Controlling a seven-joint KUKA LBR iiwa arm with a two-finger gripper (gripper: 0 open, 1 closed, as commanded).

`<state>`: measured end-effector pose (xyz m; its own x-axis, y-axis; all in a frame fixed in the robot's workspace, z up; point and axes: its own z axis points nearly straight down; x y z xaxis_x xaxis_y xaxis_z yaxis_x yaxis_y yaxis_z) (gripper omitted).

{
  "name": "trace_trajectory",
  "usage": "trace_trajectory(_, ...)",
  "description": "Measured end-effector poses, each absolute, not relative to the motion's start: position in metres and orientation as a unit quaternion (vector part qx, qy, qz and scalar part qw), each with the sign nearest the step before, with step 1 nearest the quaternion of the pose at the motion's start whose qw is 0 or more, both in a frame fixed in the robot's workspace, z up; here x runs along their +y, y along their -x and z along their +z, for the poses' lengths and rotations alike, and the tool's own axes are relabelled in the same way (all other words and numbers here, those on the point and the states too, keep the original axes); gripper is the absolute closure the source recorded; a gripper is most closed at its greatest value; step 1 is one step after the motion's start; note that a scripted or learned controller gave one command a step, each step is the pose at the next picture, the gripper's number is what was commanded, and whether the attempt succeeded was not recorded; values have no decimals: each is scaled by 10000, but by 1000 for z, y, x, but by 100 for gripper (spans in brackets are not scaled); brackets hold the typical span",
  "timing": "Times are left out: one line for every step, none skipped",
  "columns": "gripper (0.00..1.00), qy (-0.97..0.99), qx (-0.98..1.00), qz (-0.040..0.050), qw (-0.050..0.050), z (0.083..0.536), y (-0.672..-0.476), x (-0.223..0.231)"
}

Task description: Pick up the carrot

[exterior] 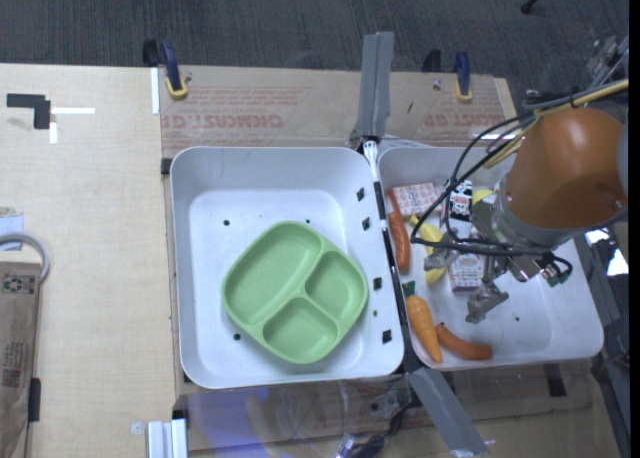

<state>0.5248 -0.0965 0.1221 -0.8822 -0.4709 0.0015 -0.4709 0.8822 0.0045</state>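
The left bin [190,246] holds one thing, a green plate [293,292] with three compartments, lying tilted near the bin's middle with nothing on it. A grey divider [377,86] runs down between the two bins.

In the right bin [560,341] the contents are crowded and partly covered by the arm [560,171], whose orange band blocks the bin's upper right. Along the left wall lies a long orange-red sausage [399,236]. Below it, near the front left corner, is the carrot [424,327], orange with a bit of green at its upper end, lying clear of the gripper. Just beside its lower end a second sausage [464,344] lies across the floor. Further up are a printed carton [413,196], yellow pieces [432,236] and a small box [464,272], all half hidden by cables and hard to make out.

The gripper [486,303] hangs over the bin floor right of the carrot; whether its jaws are wide or narrow cannot be told
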Motion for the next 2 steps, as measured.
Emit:
trace_trajectory(0,-3792,-9253,-8,-17,90,-498,-98)
trace_trajectory(100,-3766,-9264,-27,-12,97,-499,-98)
